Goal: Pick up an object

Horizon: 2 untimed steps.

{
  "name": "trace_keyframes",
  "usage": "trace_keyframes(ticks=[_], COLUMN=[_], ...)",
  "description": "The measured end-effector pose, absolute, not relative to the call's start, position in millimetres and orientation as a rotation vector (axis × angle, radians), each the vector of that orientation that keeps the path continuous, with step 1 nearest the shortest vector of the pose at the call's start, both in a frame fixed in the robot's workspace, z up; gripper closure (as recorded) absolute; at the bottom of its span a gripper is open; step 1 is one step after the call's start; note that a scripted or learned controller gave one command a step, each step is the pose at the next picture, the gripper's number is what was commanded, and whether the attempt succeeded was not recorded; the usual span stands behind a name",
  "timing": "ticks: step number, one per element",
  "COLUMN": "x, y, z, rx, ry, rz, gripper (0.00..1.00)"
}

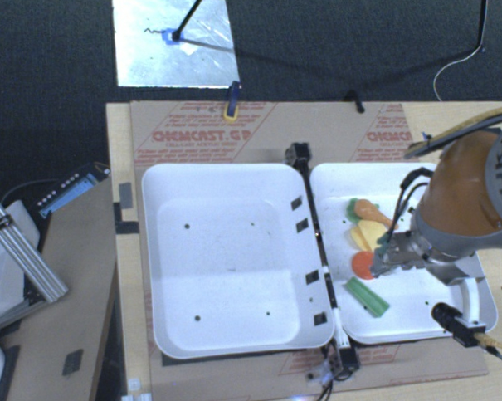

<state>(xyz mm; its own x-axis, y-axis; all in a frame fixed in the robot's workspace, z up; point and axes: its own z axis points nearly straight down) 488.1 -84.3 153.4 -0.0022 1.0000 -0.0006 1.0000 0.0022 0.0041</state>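
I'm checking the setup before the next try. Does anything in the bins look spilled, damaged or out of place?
Nothing stands out. The orange piece, yellow piece, red piece and green block lie loose in the right bin.

Two white bins side by side on the bench: left bin point(228, 255) bare-floored, right bin point(406, 322) holding a cluster near its left wall. Cluster, far to near: orange piece with green tip point(366, 208), yellow piece point(368, 234) just beside it, red piece point(363, 265), green block point(367, 298) lying at a slant toward the near edge. Arm point(471, 198) reaches in from the right over the right bin, gripper point(385, 256) low at the red and yellow pieces; whether it touches either cannot be told.
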Motion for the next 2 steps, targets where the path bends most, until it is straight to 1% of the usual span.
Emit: trace_keyframes(ticks=[1, 2], x=[488.5, 486.7], y=[12.4, 78.9], z=[213.7, 227.4], rx=[2.203, 2.208], ry=[2.236, 2.235], rz=[0.014, 0.007], gripper=[1.0, 1.0])
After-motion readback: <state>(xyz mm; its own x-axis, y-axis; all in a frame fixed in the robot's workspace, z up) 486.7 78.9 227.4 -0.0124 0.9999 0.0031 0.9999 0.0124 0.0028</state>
